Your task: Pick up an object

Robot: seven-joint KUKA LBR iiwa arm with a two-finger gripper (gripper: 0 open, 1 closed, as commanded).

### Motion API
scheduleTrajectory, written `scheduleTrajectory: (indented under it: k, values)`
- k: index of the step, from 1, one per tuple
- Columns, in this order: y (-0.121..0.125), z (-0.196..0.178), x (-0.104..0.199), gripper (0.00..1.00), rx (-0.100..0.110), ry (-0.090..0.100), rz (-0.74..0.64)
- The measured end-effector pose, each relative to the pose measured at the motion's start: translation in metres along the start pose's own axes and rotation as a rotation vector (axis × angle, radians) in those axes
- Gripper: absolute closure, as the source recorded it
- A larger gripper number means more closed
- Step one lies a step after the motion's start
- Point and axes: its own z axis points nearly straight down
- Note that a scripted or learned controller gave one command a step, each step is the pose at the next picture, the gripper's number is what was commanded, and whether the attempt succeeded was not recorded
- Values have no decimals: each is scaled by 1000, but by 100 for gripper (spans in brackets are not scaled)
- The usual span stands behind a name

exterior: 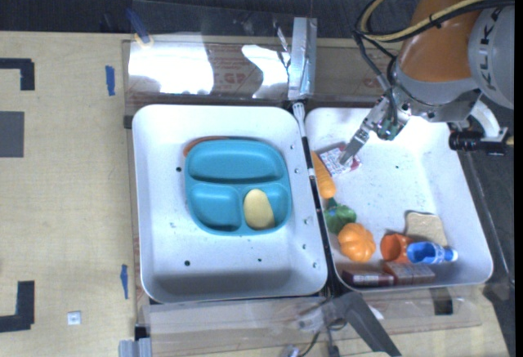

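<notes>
So the pincer (350, 153) was down in the right-hand shallow white bin (467, 208), near its upper left corner, slanting down and to the left from the grey arm with the orange band (445, 37). Its tip sat right over a small flat white packet with red print (333, 159), close to the divider between the two bins. Honestly couldn't tell how the pincer stood, it was too small and dark at the tip, and nothing was clearly caught in it.

My read is that the packet was the target. It lay directly under and just to the left of the tip, touching or nearly touching, can't say which. It looked flat on the bin floor, so the pick would turn on getting an edge of it, not just pressing down.

Just below the packet, an orange carrot-shaped toy (324, 182) ran along the divider, long axis roughly up and down the picture. Further toward the front edge was the rest of the pile: a green leafy toy (337, 216), a small orange pumpkin (356, 241), a slice of tan bread (425, 226), and a blue plastic bottle (426, 253). All of that was well apart from the tip.

The left white bin (155, 208) held a blue divided tray (233, 167) with a yellow egg-shaped piece (259, 208) in its lower right compartment.
</notes>
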Motion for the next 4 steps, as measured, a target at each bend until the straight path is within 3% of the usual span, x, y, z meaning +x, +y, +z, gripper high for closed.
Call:
scheduleTrajectory:
  k: [1, 2, 3, 4]
  values:
    - [0, -186, 42, 0, -6, -10, -184]
    - [12, -15, 1, 0, 5, 7, -228]
    - [-46, 82, -37, 0, 4, 3, 145]
    - [-35, 99, -38, 0, -1, -3, 562]
